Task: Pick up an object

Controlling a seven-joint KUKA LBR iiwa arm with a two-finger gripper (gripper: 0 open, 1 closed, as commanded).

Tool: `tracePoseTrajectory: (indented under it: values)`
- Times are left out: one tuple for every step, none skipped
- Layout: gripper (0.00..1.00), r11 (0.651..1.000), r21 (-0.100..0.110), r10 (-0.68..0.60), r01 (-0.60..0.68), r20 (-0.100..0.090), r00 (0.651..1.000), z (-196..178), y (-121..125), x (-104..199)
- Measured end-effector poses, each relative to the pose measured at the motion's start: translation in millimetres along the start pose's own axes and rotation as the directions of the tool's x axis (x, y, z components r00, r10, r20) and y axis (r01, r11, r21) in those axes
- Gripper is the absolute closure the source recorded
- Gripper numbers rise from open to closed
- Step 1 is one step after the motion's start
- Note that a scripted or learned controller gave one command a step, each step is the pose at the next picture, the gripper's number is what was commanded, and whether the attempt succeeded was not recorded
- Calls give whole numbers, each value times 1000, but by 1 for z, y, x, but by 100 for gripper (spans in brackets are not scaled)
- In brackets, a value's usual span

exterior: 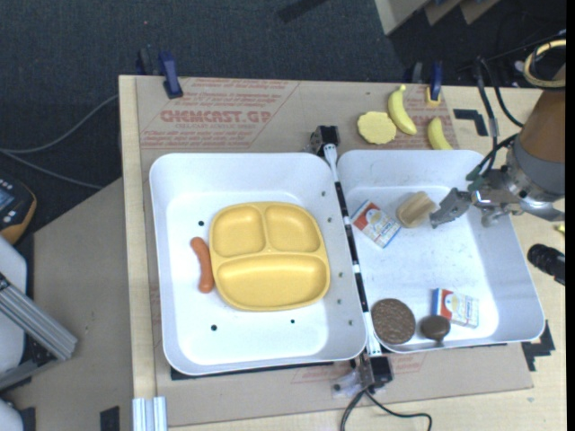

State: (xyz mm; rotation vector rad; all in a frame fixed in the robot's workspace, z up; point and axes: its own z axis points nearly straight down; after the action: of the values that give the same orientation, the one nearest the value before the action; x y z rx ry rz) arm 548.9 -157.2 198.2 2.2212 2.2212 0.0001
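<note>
Right bin held two small cartons, two brown discs, one tan block; jaws' state couldn't be told

Right bin's middle lies open (objects crowd its edges).

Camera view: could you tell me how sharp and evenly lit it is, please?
Camera view: lighting is even, with soft shadows; the yellow tray is crisp; the claw at the right bin looks slightly blurred; the small boxes' print is too small to read.
</note>
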Motion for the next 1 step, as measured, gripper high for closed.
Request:
tracePoseTrajectory:
  values:
    - [0,1000,-2,1,-1,-4,1000,101,54,-66]
